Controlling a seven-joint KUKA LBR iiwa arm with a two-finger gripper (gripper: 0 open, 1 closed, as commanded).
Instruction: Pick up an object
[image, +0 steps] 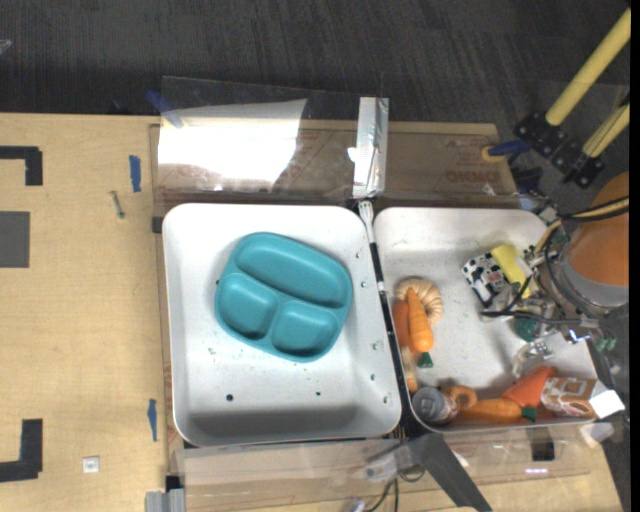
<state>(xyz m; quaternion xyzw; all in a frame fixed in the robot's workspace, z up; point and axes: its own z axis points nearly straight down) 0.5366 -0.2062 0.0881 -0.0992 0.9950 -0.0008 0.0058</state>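
The arm (598, 255) is cut off by the picture's right edge, and its wrist with the cables covers the right side of the right bin (455, 228). The gripper (535, 325) sits low beside the arm in a tangle of wires; its fingers cannot be made out. The small black-and-white thing (482, 274) just left of the arm is too small to tell. The packet (570, 396) below the arm is partly hidden.

Illumination is bright and even, from overhead. Strong glare whitens the clear plastic sheet (235, 150) behind the left bin (190, 300). Shadows under objects are short and soft. Focus is adequate; the arm (600, 260) at the right edge appears slightly blurred.
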